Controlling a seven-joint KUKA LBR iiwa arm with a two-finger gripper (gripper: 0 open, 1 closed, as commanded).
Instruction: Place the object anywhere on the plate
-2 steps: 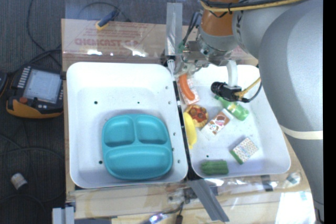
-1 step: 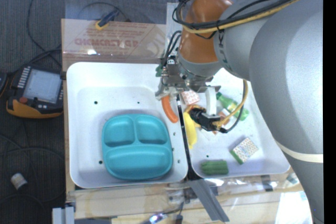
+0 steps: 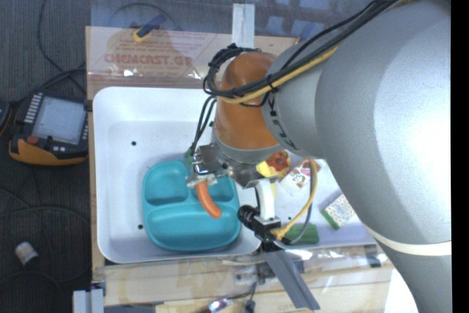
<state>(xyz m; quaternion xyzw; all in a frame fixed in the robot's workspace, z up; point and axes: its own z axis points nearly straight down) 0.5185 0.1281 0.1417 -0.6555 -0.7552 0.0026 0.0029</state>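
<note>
Looming grey arm (image 3: 381, 121) over the bins, fingers (image 3: 199, 171) seemingly pinched on the top end of an orange carrot (image 3: 207, 200), long axis slanting down-right, low end over the teal plate's (image 3: 176, 227) middle divider.

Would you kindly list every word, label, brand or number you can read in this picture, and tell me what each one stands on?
"CHEMCAST GP", roughly, in faded red letters: on the brown paper-covered sheet behind the white bin; blurred, so the reading is unsure.
Print on the small green and white packet: too small to read.
Print on the white packet beside the arm: too blurred to read.
Screen of the handheld pendant on the floor: nothing legible.
</note>
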